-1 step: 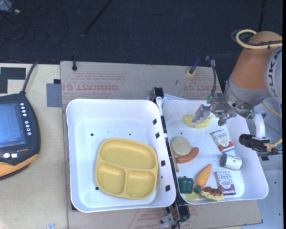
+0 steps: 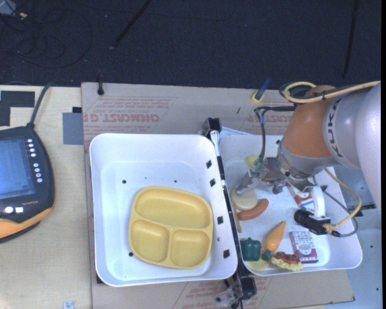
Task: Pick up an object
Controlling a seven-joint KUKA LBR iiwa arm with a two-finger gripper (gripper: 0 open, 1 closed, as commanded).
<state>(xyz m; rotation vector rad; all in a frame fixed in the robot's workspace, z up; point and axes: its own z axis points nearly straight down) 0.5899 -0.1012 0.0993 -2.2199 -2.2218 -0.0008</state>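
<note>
On the cardboard-topped bench [image 2: 154, 105] | two white bins [image 2: 109, 172] | dark floor [image 2: 180, 31] behind

Yellow tray [image 2: 170, 227] matt plastic; white bins [image 2: 109, 172] smooth, likely plastic; bench [image 2: 154, 108] cardboard.

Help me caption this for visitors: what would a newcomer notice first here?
The yellow divided plate lying alone in the left bin catches the eye first. Next is the grey arm with its orange band, reaching in from the right over the right bin, where toy food clusters: a sausage, a carrot and a green pepper.
</note>
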